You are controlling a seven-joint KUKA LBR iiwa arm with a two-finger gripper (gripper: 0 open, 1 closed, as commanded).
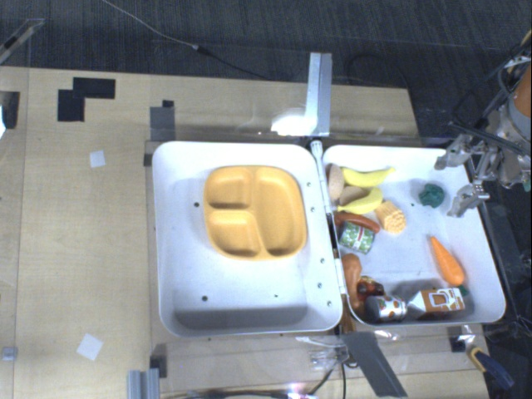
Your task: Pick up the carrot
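Note:
The carrot (446, 260) is orange and lies on the floor of the right bin (490, 260), near its right wall, with its thin end pointing to the upper left. My gripper (455, 182) hovers over the bin's upper right corner, well above the carrot in the view. Its two fingers are spread apart, so it is open with nothing between them. A small teal object (431, 194) sits just left of the fingers.
Along the right bin's left side lie two bananas (366, 175), a corn cob (391, 217), a green can (357, 238) and a sausage (352, 268). Two bottles (420, 303) lie at its front edge. The left bin (179, 248) holds a yellow divided tray (253, 210).

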